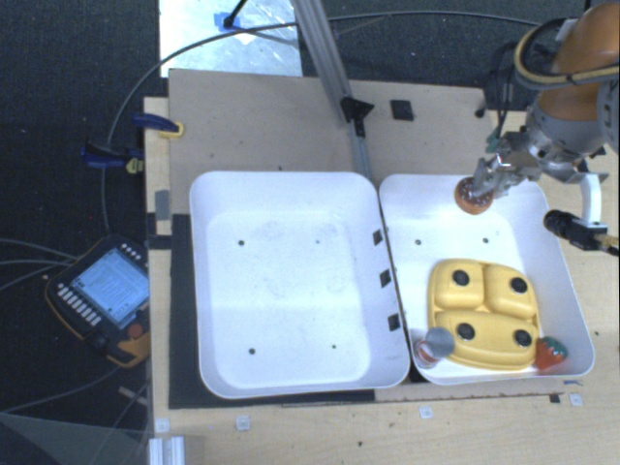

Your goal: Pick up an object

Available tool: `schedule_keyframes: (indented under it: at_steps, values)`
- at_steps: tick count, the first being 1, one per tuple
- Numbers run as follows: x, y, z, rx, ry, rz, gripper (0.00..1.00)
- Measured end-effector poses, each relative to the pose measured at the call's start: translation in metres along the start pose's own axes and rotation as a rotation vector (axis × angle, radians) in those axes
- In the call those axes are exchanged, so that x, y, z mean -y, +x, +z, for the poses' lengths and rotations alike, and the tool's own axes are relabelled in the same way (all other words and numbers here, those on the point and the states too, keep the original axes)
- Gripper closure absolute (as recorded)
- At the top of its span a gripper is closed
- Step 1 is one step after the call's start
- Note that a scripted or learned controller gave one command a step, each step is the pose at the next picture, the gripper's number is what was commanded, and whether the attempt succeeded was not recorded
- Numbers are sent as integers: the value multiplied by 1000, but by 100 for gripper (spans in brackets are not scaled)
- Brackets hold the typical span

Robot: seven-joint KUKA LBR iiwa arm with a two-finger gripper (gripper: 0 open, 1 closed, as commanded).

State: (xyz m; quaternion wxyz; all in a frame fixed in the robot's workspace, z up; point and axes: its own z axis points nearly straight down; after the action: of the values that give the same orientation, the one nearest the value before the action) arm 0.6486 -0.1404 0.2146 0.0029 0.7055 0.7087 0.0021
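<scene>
Near rim, right bin [567,289]: small grey piece [438,342], red piece [550,354].
Mid right bin: yellow four-lobed block [484,314], long axis front to back.
Far edge, right bin: round brown object [472,198], touching gripper [490,184] tip; whether it is held, and the tool's state, cannot be told.
Left bin [208,289]: white, beside right bin.
Surroundings: tan bench [252,124], dark floor, pendant [105,291] left.
</scene>
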Motion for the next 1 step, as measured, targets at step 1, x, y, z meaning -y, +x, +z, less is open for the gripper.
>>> schedule_keyframes:
  at_steps: [1]
  values:
    - [2, 44, 0, -2, 5, -4, 100]
